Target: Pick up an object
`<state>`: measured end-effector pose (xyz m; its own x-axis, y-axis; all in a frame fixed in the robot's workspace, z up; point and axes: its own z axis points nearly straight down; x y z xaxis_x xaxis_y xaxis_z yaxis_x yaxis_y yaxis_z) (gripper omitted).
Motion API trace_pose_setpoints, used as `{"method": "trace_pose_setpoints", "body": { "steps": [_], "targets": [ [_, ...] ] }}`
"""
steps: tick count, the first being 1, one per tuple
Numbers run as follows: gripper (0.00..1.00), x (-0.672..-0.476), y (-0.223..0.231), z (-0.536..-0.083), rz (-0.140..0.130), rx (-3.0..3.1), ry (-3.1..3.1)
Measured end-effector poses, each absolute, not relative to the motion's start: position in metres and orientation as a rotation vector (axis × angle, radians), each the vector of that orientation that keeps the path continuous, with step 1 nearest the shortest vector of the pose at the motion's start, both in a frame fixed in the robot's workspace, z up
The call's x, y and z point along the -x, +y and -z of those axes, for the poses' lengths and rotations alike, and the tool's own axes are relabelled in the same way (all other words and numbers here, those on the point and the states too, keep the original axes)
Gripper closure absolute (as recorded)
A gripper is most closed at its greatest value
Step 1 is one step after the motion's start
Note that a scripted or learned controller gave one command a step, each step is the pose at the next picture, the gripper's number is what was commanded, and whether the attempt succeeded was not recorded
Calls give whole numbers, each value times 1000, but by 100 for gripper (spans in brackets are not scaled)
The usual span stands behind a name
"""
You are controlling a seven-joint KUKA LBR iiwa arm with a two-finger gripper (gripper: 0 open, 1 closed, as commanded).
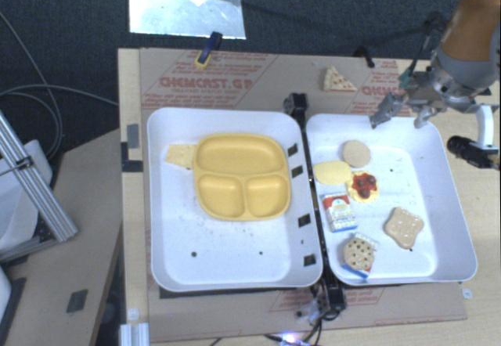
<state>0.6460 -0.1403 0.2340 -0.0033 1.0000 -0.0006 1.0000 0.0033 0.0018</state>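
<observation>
We see the end effector with fingers spread, holding nothing, above the right bin's far rim; the round cookie lies nearby, nearer the camera.

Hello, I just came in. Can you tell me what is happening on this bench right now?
A robot arm reaches in from the right, and its gripper hangs open over the far edge of the right bin, holding nothing. That bin holds small toy foods, among them a round cookie and a toast slice. In the left bin sits a yellow divided plate. A pizza slice lies outside the bins.
</observation>
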Motion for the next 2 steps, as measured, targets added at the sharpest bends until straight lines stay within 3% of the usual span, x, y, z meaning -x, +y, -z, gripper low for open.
{"method": "trace_pose_setpoints", "body": {
  "steps": [1, 2],
  "targets": [
    [0, -619, -118, -117, 5, -2224, 2228],
    [0, -666, -124, -84, -5, -2211, 2226]
  ]
}}
